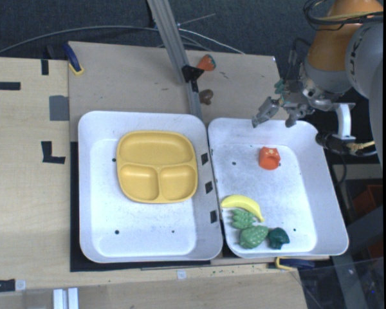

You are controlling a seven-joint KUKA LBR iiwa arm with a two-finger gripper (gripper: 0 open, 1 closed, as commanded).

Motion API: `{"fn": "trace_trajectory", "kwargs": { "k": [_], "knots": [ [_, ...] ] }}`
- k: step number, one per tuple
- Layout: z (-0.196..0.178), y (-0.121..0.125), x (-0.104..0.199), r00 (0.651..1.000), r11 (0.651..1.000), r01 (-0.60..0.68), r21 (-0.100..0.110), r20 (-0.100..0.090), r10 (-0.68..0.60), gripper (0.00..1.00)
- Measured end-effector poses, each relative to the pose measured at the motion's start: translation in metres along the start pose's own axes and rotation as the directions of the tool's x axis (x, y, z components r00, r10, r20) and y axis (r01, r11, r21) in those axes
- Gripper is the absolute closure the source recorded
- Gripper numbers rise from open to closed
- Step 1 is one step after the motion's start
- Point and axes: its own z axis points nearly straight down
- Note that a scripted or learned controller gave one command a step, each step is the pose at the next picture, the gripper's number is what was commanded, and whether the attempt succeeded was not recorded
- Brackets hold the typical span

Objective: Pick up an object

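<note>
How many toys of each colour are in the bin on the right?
In the right bin:
Orange toy: 1
Yellow banana: 1
Light green toys: 2
Dark green toy: 1
Total: 5

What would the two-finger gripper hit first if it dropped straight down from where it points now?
Probably the bare floor of the right-hand white bin near its far rim. The gripper hangs open there, and the small orange object lies nearer the camera, seemingly off that line, though depth is uncertain.
</note>
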Motion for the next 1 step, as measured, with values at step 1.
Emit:
{"fn": "trace_trajectory", "kwargs": {
  "k": [1],
  "knots": [
    [0.0000,0.0000,-0.0001,1.000,1.000,0.000,0.000,0.001,0.000,0.00]
  ]
}}
